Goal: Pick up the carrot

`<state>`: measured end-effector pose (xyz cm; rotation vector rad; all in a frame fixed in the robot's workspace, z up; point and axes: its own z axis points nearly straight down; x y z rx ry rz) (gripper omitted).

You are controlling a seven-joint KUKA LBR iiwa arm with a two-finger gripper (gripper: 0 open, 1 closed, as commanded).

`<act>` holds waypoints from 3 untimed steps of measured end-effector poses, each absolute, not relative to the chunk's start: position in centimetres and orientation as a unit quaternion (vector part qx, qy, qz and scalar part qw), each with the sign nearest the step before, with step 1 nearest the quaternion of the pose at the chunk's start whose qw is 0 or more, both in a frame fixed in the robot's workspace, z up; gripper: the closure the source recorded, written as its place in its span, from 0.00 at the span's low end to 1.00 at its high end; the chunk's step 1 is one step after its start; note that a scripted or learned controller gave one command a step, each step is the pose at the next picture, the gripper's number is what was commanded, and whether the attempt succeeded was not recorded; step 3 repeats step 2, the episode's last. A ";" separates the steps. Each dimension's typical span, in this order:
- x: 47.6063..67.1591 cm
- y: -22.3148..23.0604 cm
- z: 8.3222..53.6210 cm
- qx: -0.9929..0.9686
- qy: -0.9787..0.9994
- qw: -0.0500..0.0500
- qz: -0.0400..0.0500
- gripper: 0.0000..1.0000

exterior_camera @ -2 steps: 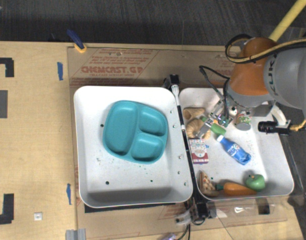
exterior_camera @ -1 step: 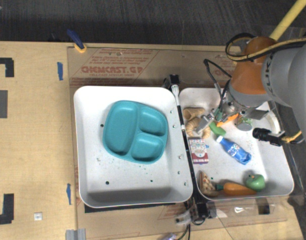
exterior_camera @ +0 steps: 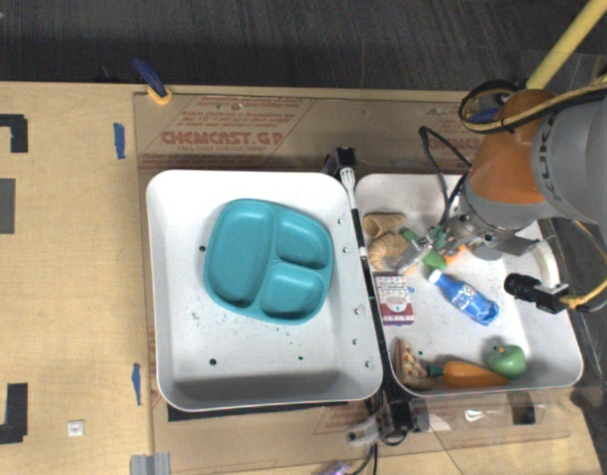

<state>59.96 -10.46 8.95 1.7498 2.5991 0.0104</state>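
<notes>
small orange toy carrot lying flat near the front wall of the right-hand shallow white bin, green round plastic piece touching its fat end, some small patterned thing just off its tip. probably light, stiff, slick plastic, so likely to roll or squirt out. best pinched across the thick middle, clear of the green bit. end effector hovering further back by a blue bottle; can't tell its state.

Robot lab, by the look of it.
Cardboard-topped desk, 2 white bins, blue tape marks, loose cables.
</notes>
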 end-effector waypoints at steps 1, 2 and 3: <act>60.3 -10.4 10.3 0.557 0.831 0.008 0.005 1.00; 60.4 -10.4 11.3 0.556 0.831 0.010 0.005 1.00; 60.4 -10.4 11.3 0.556 0.831 0.010 0.005 1.00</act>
